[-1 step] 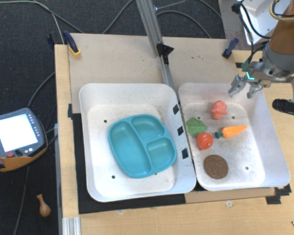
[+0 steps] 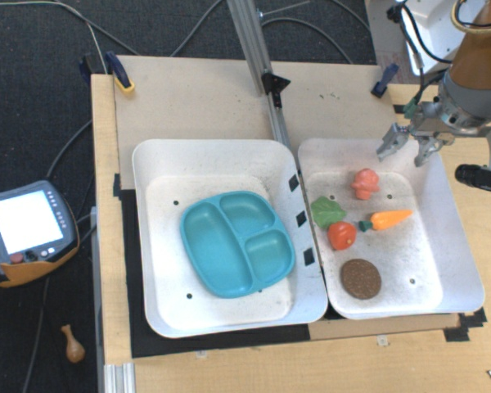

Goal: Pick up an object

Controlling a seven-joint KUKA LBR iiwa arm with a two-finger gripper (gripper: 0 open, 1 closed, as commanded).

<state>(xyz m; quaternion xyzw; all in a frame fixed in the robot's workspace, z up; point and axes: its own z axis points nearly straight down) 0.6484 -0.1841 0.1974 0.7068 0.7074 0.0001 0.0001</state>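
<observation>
Pincer (image 2: pixel 408 146), fingers spread and empty, hovers over the right bin's (image 2: pixel 450 244) far edge. Nearest target: pink toy (image 2: pixel 364 182), possibly a strawberry, just below; descend centred, straddling it before closing.

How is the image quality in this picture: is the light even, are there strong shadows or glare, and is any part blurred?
In the camera view the light is soft and even; the blue tray, the carrot and the brown disc look sharp, with only faint shadows. The white bins are bright but keep their speckles. The gripper is slightly soft, and the handheld screen at the left is washed out white.
</observation>
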